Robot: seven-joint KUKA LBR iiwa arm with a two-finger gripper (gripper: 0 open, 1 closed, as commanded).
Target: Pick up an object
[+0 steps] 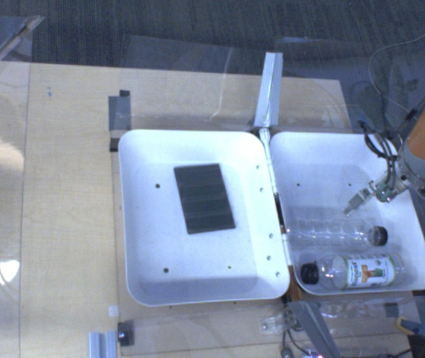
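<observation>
Gripper (361,198) above clear bottle (332,235), finger state unclear. Risks slipping off smooth round plastic, or nudging labelled bottle (354,271) alongside.

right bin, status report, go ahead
Gripper hovering over right bin, nothing between fingers. Clear bottle and labelled bottle lying below it. Dark slab in left bin.

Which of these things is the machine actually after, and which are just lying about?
Part of the job:
- pincer
- clear empty bottle
- labelled bottle
- right bin

Just lying about:
- dark slab in the left bin
- cables
</observation>
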